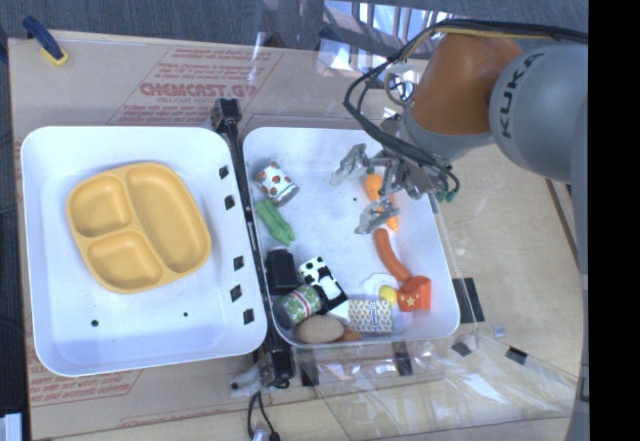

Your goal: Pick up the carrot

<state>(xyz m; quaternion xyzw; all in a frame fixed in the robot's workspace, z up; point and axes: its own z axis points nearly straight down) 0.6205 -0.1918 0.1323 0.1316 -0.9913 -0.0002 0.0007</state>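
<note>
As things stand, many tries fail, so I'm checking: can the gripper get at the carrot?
Probably yes. The gripper hangs right over the carrot in the right bin, and the carrot shows between its fingers. Nothing lies on top; the sausage sits just below, apart.

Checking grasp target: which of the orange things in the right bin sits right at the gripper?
The small carrot, between the fingers of the gripper. The longer orange sausage lies apart, nearer the bin's front edge.

yellow plate (137, 225), green pod (273, 220), red block (415, 295)
</note>
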